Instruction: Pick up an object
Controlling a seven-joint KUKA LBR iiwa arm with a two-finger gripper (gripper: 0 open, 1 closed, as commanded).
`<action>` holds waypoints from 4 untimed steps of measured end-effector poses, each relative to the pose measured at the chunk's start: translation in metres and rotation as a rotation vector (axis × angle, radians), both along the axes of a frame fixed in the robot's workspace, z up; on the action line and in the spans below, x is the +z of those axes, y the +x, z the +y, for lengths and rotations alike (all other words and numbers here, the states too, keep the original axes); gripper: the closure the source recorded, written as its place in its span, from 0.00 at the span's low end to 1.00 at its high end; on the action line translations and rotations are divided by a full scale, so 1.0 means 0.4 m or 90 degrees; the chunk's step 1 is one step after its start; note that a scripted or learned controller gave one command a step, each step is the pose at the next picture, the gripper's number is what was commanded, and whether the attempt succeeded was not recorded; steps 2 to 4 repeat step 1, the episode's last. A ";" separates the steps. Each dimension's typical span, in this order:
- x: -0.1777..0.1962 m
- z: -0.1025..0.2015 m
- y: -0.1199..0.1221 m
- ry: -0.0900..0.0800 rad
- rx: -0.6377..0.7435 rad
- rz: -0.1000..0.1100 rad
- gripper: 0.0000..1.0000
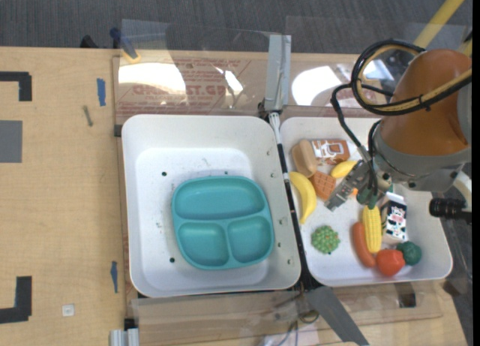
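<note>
Grey carpet lies beyond the far edge of the tan surface (60, 187), which bears two shallow white bins side by side, their inner rims touching.

Left bin (142, 142): one teal divided plate (223, 221), three compartments, set toward the near side. Bare white floor rings the plate, widest along the far wall and the left wall.

Right bin (435, 262): crowded.
- Yellow banana (304, 196), curved, just beside the shared rim.
- Bread roll (304, 155) at the far-left corner, touching a brown-and-white packet (330, 149).
- Orange waffle-textured piece (322, 185) between banana and gripper.
- Small yellow piece (343, 168) just beside the packet.
- Green bumpy ball (325, 240), apart from its neighbours, with open floor on its near side.
- Corn cob (371, 226), upright in the view, lying against an orange carrot (361, 245).
- Red tomato (390, 262) and dark green piece (410, 253) by the near wall.
- Black-and-white carton (395, 221) right of the corn.

Arm (424, 112): grey with orange band, reaching in from the right, covering the bin's far-right part. Gripper (346, 189) low over the bin's middle, next to the waffle-textured piece and above the corn; whether its fingers are apart or together cannot be told, and nothing is seen between them.
</note>
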State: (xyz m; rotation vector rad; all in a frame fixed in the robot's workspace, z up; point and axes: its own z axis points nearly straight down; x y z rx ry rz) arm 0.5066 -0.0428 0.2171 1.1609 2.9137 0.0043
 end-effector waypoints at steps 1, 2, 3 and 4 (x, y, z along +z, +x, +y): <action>0.154 0.059 0.070 -0.001 -0.110 0.003 1.00; 0.154 0.059 0.070 -0.001 -0.110 0.003 1.00; 0.154 0.059 0.070 -0.001 -0.110 0.003 1.00; 0.154 0.059 0.070 -0.001 -0.110 0.003 1.00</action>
